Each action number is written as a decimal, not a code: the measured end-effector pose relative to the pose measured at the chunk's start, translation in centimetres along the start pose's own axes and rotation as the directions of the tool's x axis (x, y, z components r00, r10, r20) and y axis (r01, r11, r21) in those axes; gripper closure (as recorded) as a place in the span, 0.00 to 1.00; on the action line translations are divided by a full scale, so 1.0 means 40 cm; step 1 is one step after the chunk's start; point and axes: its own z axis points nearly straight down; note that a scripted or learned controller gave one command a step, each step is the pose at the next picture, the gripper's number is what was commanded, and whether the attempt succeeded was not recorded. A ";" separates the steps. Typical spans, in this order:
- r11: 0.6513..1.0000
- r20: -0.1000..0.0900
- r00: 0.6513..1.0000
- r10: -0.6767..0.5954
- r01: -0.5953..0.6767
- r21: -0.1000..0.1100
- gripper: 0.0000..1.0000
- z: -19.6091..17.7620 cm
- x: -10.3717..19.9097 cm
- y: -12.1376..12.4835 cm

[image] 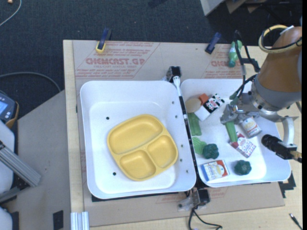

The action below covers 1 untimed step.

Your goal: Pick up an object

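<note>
step: approach; tool [233, 115] low over the right shallow white bin [273, 174], not lifted.
tool state: can't tell whether it is open or closed; nothing visibly gripped.
target: likely the green stick-shaped object [232, 132] just at 6 o'clock of the tool, touching the red-and-white flat packet [245, 146].
next move: judged a short descent, centred on the stick.
edges: bin divider wall at 9 o'clock, well apart.
open room: left bin holds only a yellow three-compartment plastic tray [142, 146]; right bin crowded, dark green lumpy toy [210, 151] near.

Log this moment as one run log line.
arm: over right bin | gripper: above green stick, grasp unconfirmed | left bin: yellow tray
</note>
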 end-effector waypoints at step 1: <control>1.000 0.000 1.000 0.000 0.000 0.001 1.00 -0.048 0.000 0.003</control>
